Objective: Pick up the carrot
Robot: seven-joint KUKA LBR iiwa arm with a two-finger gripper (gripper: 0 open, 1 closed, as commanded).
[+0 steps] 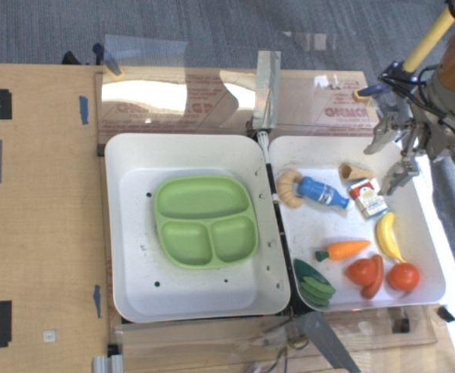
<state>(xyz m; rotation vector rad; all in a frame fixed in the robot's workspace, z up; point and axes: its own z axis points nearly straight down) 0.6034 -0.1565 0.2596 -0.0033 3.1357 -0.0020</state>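
The carrot, orange with a green top at its left end, lies flat in the lower middle of the right bin. My gripper hangs over the bin's far right corner, well above and to the right of the carrot. It is open, its two grey fingers spread apart with nothing between them.
Around the carrot lie a banana, a red pepper, a tomato and a green cucumber piece. Farther back are a blue bottle, a croissant, a small red-white box and a cone. The left bin holds a green divided plate.
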